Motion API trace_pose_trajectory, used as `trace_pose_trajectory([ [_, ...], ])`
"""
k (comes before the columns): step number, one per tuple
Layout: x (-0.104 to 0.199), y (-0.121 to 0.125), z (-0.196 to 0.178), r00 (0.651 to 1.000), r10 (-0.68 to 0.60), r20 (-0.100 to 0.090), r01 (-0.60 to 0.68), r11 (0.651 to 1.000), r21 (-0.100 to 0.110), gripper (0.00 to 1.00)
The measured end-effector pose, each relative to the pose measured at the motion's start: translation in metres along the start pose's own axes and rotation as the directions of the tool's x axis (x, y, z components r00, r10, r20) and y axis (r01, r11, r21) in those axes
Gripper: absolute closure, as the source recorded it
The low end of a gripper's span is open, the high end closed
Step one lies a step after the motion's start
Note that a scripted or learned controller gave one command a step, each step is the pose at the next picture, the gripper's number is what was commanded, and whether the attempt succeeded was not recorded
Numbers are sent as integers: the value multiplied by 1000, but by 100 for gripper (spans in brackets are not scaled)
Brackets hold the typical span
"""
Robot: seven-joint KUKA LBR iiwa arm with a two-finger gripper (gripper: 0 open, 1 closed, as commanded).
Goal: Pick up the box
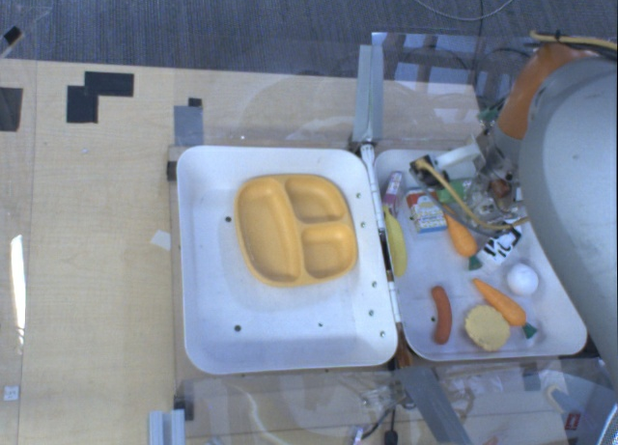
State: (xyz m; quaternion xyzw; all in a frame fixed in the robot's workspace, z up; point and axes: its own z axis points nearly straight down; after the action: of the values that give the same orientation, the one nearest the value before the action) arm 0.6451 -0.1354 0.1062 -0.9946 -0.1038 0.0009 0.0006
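- Clearly, the box (425,211) lay flat in the upper middle of the right bin (570,337), a small red-and-white carton, and it was crowded on nearly every side.
- Just beside its right edge ran a carrot (461,236), slanting downward; I judged that a descending finger could land on the carrot and shove the carton aside instead of closing around it.
- Above the carton lay a small pink item (395,183), too small to identify, and to its left a banana (396,243) ran along the bin wall, so a nudged carton would likely jam against one or the other.
- The gripper (488,197) hovered near the carton's upper right amid trailing cables; how wide it stood could not be told, since arm and wiring blurred it.
- Because the carton lay flat and low, a grasp set too high would probably slip off its top.
- Farther down sat an egg (522,279), a second carrot (500,303), a sausage (441,314) and a yellow round piece (487,327), well apart from the carton and unlikely to interfere.
- The left bin (212,337) held a yellow divided plate (294,229), well clear of the reach.
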Motion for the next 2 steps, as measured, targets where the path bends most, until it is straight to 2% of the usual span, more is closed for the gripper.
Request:
trace_pose_trajectory([
  [1, 1, -2, -11, 1000, -9, -1, 9, 1000, 0, 100],
  [2, -18, 23, -46, 999, -38, -3, 38, 999, -1, 100],
])
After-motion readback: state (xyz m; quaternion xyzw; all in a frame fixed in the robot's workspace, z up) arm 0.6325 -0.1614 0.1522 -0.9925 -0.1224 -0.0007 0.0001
